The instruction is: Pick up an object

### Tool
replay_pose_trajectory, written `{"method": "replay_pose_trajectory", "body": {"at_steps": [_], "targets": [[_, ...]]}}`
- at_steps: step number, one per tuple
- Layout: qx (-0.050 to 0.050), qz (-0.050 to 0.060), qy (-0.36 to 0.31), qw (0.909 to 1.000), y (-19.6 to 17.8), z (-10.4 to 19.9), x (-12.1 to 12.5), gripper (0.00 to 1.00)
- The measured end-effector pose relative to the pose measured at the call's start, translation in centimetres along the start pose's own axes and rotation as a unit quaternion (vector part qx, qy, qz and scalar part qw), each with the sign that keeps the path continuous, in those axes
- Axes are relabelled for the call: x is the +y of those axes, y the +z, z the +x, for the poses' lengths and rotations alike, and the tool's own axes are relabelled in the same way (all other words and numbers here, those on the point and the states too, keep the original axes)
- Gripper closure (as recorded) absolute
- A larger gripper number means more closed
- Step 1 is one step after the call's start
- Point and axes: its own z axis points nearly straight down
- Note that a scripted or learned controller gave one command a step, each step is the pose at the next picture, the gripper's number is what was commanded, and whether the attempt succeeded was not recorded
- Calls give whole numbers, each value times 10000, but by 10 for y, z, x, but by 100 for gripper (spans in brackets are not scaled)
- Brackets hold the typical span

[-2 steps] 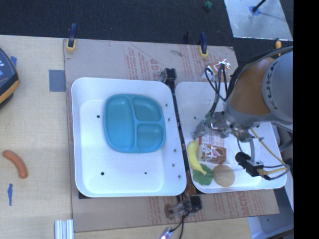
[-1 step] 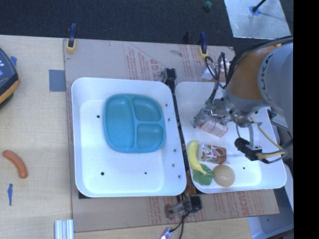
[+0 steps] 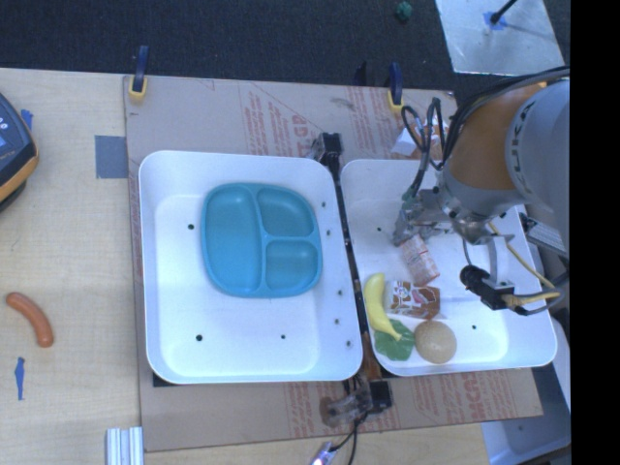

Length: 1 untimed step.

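The wooden bench (image 3: 68, 250) bears a cardboard sheet (image 3: 242, 114) under two white bins (image 3: 160, 260), and a sausage (image 3: 31, 318).

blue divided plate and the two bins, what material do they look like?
Blue divided plate: probably molded plastic, matte with a faint sheen, uniform colour and rounded compartment ridges. Left bin and right bin: likely white plastic, smooth and slightly glossy, with rounded corners. Sheet metal can't be excluded.

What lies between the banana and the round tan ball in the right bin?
In the camera view, a green leafy toy sits between the banana and the tan ball, touching or nearly touching both, low in the right bin.
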Motion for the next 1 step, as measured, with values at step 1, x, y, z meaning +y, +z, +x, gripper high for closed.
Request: {"method": "replay_pose_trajectory", "body": {"at_steps": [1], "targets": [[11,-6,7,10000,-90,62,-13,100]]}}
